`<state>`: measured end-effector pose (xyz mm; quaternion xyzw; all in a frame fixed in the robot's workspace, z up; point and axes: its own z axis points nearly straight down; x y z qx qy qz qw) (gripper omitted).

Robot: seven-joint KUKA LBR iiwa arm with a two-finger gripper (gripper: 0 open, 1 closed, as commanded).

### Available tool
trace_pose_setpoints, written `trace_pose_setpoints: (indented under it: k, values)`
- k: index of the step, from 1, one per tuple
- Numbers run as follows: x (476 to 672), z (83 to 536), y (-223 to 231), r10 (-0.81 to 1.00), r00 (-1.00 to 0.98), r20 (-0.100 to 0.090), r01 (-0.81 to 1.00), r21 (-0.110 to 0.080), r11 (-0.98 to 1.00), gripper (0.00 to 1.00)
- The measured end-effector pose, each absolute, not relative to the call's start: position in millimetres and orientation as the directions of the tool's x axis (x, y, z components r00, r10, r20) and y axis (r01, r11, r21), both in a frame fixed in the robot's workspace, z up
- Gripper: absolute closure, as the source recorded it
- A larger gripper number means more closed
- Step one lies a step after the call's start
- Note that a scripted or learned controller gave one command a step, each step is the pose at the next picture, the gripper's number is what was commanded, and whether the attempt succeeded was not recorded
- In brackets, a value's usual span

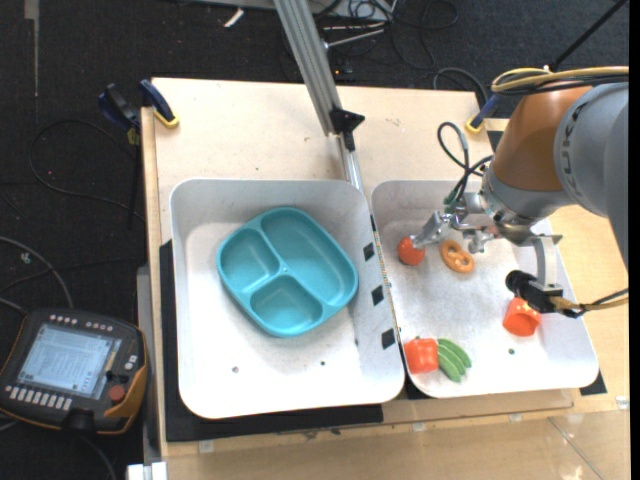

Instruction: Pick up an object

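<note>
My gripper (452, 236) hangs low over the back of the right bin (560, 353), its fingers spread open with nothing between them. A small red round object (410, 252) lies just left of the left fingertip. An orange ring-shaped piece (459, 259) rests on the bin floor directly in front of the gripper, just below the fingertips. An orange cup-like object (520, 317) sits further right. A red pepper (421, 354) and a green object (454, 360) lie side by side at the bin's front edge.
The left bin (200, 368) holds a teal divided plate (288, 270) tilted near its middle. A slanted metal pole (312, 53) stands behind the bins. A teach pendant (70, 368) lies off the bench at lower left.
</note>
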<state>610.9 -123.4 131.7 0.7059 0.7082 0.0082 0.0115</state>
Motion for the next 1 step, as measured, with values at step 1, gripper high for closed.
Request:
trace_pose_setpoints:
  k: [1]
  values:
    - [550.9, 95.0, -114.5, 1.000, 0.001, 0.000, 1.000, 0.000, -0.001, 0.00]
